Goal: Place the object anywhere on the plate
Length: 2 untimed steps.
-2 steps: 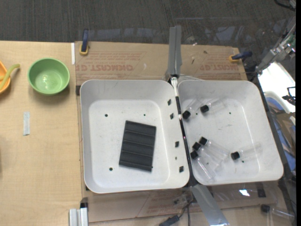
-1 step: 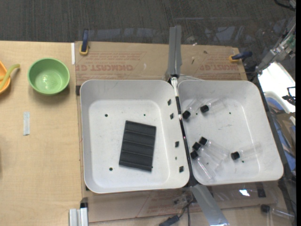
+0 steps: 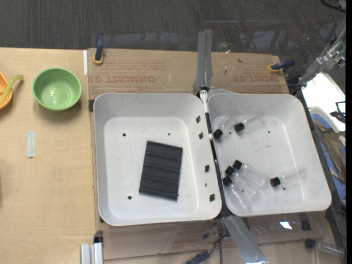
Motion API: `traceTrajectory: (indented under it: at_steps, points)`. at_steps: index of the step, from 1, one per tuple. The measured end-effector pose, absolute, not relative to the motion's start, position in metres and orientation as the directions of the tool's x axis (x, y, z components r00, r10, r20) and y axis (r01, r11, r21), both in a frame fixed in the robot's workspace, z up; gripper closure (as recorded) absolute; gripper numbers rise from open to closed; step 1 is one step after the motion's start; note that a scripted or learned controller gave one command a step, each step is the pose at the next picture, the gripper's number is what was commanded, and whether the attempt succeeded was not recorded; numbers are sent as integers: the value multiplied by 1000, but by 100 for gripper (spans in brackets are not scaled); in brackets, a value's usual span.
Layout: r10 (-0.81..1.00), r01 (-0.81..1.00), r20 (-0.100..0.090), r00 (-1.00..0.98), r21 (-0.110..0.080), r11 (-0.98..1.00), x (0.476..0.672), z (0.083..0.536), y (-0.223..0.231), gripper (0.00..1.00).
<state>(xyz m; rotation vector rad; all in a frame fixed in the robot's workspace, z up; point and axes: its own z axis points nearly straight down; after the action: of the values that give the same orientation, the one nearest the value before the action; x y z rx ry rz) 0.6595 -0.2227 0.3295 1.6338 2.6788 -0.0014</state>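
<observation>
Clear plastic or glass, with a black cap: this is how each vial (image 3: 248, 124) in the right bin (image 3: 309, 126) looks, and one of them must be the object to move. Several lie on their sides, well apart from the plate. One pair is near the far-left corner of that bin, a small group (image 3: 233, 175) lies along its left wall, and one vial (image 3: 285, 179) is towards its near-right corner.

The bodies are almost invisible against the white floor, so the caps are the best marks for aiming. In my judgement the step in hand is to choose and grasp one vial. The single one towards the near-right corner seems the easiest, because it has free space around it. The group by the left wall is crowded and close to the wall.

A round, smooth vial will probably roll or slip, so it is better to close across the body, at a right angle to its long axis, not over the cap. Whether the fingers are spread or pressed together, I cannot tell.

The plate (image 3: 161, 170) is a black ribbed rectangle, flat in the middle of the left bin (image 3: 100, 147), slightly turned. The vial should be released low, lying along the ribs, so that it does not roll off.
</observation>
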Motion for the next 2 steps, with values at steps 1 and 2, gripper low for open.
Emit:
traceTrajectory:
  at_steps: [1, 2]
  points:
    - [889, 889, -4, -458, 1, 458, 659, 330, -223, 0]
    - [889, 889, -4, -458, 1, 458, 659, 330, -223, 0]
